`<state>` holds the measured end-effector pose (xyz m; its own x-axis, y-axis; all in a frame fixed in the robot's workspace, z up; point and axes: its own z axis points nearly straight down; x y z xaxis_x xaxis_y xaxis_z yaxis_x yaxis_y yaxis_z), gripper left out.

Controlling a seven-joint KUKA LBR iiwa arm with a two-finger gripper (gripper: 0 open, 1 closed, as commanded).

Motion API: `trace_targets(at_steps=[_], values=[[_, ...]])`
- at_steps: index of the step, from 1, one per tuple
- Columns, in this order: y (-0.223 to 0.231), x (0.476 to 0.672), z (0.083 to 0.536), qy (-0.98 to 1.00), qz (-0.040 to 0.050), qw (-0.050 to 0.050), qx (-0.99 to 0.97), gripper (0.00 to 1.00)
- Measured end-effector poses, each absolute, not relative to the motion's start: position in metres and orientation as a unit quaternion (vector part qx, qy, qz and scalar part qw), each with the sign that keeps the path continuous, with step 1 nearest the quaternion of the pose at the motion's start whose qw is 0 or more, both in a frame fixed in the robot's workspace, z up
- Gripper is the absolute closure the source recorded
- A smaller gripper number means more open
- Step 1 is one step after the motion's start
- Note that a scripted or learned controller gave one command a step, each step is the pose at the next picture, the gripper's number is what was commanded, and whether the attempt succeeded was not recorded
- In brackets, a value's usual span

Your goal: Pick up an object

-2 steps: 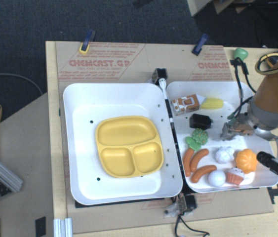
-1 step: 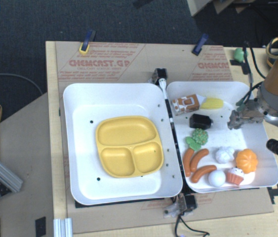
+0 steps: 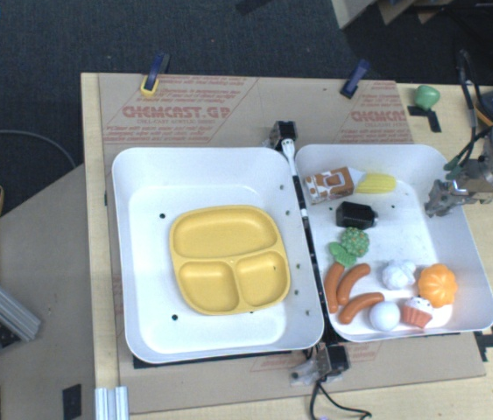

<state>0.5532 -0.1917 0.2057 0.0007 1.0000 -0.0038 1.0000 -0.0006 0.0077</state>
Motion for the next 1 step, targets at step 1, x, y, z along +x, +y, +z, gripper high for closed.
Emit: trace_targets(at_steps=[1], values=[[-0.1920, 0.5543, 0.2266, 0.708, 0.0011, 0.003, 0.707, 1.00]])
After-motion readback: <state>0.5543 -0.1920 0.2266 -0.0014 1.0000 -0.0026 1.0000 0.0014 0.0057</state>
